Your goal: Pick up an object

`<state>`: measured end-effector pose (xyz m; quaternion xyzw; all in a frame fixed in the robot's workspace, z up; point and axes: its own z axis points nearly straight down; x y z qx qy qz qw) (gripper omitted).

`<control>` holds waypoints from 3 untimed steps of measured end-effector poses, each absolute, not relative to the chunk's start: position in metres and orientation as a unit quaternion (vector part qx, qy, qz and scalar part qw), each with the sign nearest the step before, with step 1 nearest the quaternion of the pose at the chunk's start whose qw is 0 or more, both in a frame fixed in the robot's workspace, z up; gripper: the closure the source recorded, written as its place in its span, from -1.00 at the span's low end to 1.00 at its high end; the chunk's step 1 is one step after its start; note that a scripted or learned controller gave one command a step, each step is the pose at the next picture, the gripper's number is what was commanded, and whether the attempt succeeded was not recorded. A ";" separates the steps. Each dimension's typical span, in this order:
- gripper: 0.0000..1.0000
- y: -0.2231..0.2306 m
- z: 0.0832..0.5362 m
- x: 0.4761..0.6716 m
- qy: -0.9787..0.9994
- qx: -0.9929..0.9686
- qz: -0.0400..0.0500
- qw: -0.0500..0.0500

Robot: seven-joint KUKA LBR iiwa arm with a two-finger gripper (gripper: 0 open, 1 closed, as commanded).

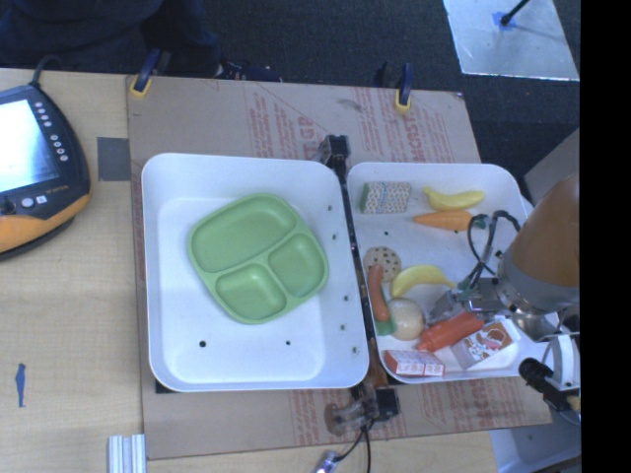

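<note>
Hand (455, 302) low in the right bin (508, 180), lower right of the frame.

You see its fingers slightly spread just above the orange carrot (449, 331), beside the yellow banana (419, 279); nothing sits between them. Near them lie a pale round piece (405, 315), a red box (414, 365) and a second carrot (444, 221). In the left bin (168, 264), frame centre, rests a green divided plate (258, 257).

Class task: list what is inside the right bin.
In the right bin: sponge, two bananas, carrots, cookie, sausage, egg, packets. The arm covers the right side.
</note>
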<state>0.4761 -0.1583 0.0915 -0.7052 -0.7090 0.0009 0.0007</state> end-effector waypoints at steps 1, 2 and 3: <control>1.00 -0.160 0.103 0.479 -0.710 -0.704 0.000 -0.004; 1.00 -0.130 0.192 0.477 -0.709 -0.705 0.000 0.000; -1.00 -0.130 0.191 0.477 -0.709 -0.705 0.000 0.000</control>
